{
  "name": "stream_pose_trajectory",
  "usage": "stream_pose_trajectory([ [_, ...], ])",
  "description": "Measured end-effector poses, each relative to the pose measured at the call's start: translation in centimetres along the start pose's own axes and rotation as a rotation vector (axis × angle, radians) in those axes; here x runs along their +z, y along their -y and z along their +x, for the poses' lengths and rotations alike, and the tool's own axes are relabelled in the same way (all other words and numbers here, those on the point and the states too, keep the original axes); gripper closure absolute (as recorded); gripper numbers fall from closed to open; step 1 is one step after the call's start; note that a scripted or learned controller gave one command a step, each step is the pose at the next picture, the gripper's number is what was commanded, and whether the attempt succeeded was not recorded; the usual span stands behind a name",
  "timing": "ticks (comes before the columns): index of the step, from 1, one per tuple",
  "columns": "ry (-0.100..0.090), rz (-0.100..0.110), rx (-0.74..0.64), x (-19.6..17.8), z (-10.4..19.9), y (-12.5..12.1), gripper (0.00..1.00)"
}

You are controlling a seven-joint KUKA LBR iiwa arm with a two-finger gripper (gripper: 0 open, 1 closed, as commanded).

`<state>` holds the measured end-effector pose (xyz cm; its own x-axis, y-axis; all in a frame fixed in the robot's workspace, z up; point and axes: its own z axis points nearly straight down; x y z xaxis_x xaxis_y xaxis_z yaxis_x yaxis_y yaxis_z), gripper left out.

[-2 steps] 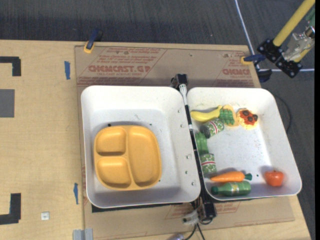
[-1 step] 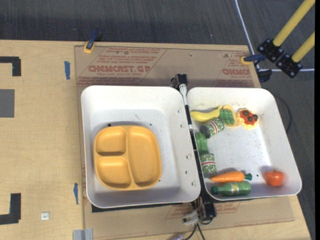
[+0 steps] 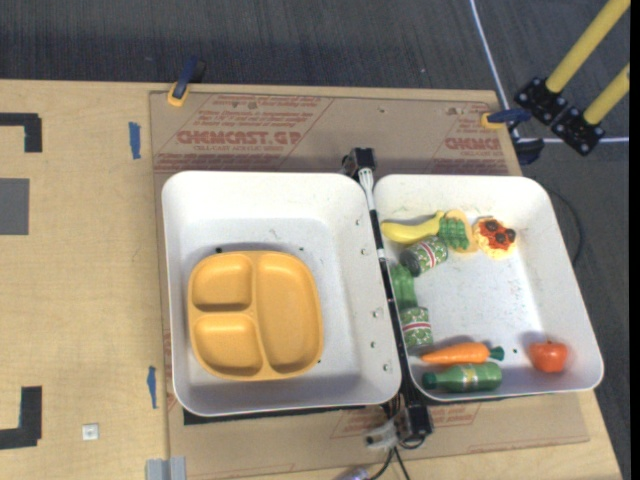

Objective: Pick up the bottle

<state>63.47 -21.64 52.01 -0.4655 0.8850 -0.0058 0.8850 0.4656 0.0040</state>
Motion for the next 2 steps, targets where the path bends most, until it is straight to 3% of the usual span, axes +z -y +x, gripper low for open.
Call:
stream_pose_trajectory([
  [1, 0.006, -0.004, -0.001, -1.15, -0.02, -0.09, 1.0],
  [2, 0.006, -0.004, -0.001, -1.13, -0.01, -0.09, 0.0],
])
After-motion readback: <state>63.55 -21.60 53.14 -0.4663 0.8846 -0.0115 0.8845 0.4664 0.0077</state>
